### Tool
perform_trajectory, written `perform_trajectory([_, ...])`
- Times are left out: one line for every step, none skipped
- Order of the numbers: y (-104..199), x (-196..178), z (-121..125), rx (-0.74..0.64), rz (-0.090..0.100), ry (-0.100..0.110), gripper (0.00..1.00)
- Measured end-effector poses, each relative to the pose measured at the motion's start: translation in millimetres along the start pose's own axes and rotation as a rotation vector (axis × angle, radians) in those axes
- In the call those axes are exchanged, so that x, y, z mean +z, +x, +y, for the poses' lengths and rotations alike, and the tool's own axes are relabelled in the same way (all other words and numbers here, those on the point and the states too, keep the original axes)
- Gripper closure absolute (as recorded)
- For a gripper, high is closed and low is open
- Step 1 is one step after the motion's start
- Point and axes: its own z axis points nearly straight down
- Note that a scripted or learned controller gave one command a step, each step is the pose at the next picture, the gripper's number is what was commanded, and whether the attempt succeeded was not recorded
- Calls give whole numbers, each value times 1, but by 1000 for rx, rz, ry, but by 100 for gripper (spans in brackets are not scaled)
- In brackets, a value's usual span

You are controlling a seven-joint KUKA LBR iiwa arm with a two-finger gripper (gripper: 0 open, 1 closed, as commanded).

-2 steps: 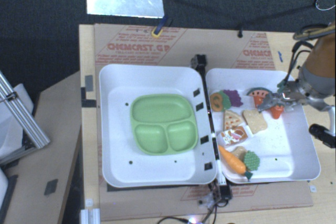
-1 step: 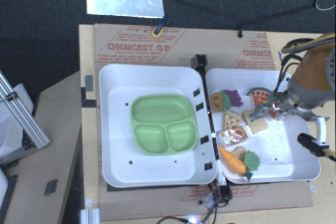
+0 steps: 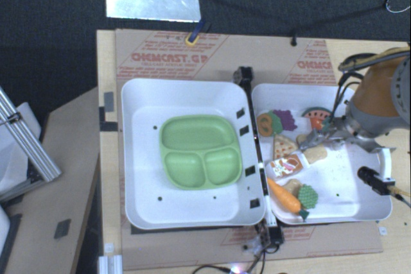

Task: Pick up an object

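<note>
Toys are being kept in the right bin (image 3: 369, 202), clustered along its left side, next to the divider between the two bins. A carrot (image 3: 283, 195) is lying at the near left corner, with a green leafy piece (image 3: 307, 196) just beside it to the right. A small red-and-white packet (image 3: 287, 165) is resting above the carrot, and a pizza slice (image 3: 282, 147) is resting above that. A bunch of purple grapes (image 3: 283, 119) and an orange-brown round piece (image 3: 264, 124) are sitting at the far left of the bin, and a watermelon slice (image 3: 315, 117) is lying farther right along the far wall. A pale bread-like piece (image 3: 314, 154) is lying near the middle of the bin.

The gripper (image 3: 319, 137) is being held low over the right bin, just above the pale piece and below the watermelon slice, with the grey arm (image 3: 377, 99) reaching in from the right. Whether the jaws are spread or pressed together cannot be told, as they are blurred against the toys.

A green divided plate (image 3: 198, 151) is lying in the middle of the left bin (image 3: 138, 138). Both bins are being carried on a worktop (image 3: 160, 54) covered with printed brown sheet.
</note>
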Motion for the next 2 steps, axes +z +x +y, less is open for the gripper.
perform_trajectory([-1, -14, 3, -1, -3, -9, 100])
perform_trajectory([-4, -63, -5, 2, -2, -4, 100])
